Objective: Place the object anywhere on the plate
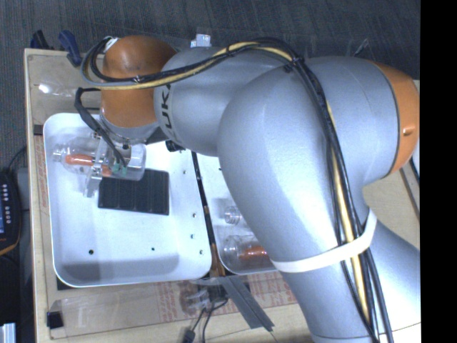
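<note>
A dark rectangular plate (134, 192) lies flat in the left white bin (114, 263). A clear object with an orange core (73, 158) is at the bin's upper left, just left of the plate's far corner. My gripper (107, 166) hangs below the orange wrist band (132, 63), right beside that clear object and over the plate's upper left corner. The wrist hides where the gripper meets the object, so contact is unclear.
The big grey arm (300, 163) covers most of the right bin (227, 266). Two more clear objects with copper parts (243, 251) show at that bin's left side. The bench's front edge (164, 299) holds cables and a bracket.
</note>
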Controlling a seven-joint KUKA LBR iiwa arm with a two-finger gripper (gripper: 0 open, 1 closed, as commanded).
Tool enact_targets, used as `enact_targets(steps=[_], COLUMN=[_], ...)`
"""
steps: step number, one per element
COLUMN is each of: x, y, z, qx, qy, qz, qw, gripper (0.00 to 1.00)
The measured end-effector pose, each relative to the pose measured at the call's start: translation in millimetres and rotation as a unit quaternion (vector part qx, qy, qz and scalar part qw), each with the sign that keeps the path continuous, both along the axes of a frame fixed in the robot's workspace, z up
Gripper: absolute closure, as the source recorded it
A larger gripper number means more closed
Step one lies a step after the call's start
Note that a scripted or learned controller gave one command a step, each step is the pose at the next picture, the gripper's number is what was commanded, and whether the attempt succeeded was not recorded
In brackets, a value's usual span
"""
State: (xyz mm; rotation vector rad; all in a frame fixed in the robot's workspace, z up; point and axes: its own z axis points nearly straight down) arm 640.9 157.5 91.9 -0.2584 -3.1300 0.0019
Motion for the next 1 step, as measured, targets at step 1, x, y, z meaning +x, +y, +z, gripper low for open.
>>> enact_targets(steps=[1], x=[0.0], y=[0.0], z=[0.0], qx=[0.0], qy=[0.0], qz=[0.0], qw=[1.0], gripper=[0.0])
